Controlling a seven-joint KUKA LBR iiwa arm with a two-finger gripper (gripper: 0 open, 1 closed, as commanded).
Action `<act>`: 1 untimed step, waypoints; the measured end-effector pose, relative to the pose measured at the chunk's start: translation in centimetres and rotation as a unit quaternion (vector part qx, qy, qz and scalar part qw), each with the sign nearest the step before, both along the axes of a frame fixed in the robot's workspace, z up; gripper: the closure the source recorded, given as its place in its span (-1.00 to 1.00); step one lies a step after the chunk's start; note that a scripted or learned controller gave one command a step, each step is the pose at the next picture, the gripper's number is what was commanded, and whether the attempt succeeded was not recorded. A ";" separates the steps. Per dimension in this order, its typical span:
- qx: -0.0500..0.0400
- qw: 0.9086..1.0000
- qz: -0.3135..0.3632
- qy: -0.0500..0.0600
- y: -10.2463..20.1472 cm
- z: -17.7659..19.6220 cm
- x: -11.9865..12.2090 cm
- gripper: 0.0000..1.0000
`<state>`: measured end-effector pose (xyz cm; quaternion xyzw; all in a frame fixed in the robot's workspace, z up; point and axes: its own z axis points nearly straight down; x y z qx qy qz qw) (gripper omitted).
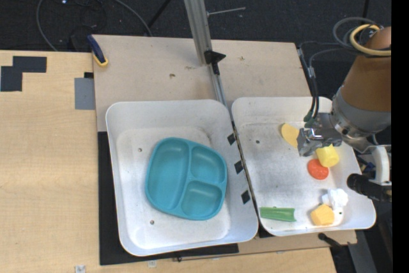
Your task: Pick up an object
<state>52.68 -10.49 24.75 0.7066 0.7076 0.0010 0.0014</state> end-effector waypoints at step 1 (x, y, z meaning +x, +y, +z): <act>0.001 1.000 0.002 0.003 5.2 -1.2 1.4 1.00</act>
